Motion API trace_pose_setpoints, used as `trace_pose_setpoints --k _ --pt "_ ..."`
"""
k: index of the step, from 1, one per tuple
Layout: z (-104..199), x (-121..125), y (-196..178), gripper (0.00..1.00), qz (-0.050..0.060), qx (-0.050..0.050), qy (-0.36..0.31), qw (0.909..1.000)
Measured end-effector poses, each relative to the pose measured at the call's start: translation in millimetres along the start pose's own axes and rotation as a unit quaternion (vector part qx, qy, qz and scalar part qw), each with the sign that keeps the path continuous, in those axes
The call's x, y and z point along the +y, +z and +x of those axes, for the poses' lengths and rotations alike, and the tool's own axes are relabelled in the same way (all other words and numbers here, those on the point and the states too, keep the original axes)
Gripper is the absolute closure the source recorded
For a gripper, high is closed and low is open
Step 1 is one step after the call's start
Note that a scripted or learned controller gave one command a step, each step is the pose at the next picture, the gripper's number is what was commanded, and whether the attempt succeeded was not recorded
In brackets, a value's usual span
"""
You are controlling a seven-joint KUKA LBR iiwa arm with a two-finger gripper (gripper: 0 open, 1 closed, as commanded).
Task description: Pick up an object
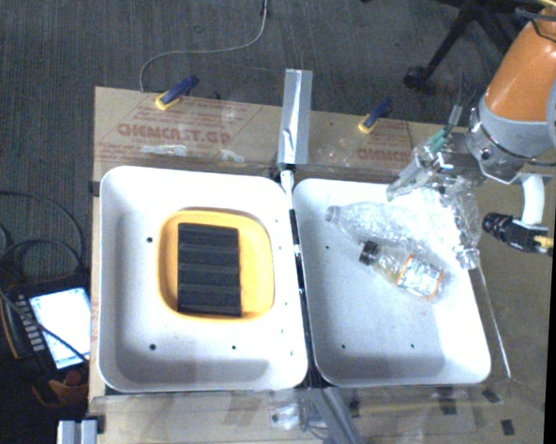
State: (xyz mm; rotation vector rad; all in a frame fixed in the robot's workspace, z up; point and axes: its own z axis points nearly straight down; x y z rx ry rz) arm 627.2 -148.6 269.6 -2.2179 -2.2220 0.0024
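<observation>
Faint red "CHEMCAST GP" print on cardboard sheet (185,136). Right bin (411,351): small amber bottle (402,265), orange label, unreadable; clear crumpled plastic bottle (377,221) at 11 o'clock of it. Gripper (440,179) at bin's 1 o'clock; finger state unclear.

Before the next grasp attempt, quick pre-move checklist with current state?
1. Target present: a small bottle with a dark cap lies on its side in the right bin. ok.
2. Second candidate: a clear crumpled plastic bottle lies just behind it; whether they touch, cannot tell.
3. Gripper over the right bin's far edge, not above the small bottle. not ok.
4. Anything held: cannot tell.
5. Left bin holds a yellow tray with a black block, away from the arm. ok.
</observation>
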Motion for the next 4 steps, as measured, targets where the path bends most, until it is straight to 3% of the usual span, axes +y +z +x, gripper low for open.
trace_pose_setpoints --k 1,2,3,4 --pt "-25.0 -7.0 97.5 0.0 0.0 0.0 -0.072 0.9974" --pt "-41.8 -31.2 169.1 0.0 -0.008 -0.002 -0.12 0.9927" --pt "-41.0 -30.4 159.7 1.0 -0.009 -0.001 -0.12 0.9927" --pt "29.3 15.5 78.3 1.0 -0.002 0.0 -0.158 0.9874"
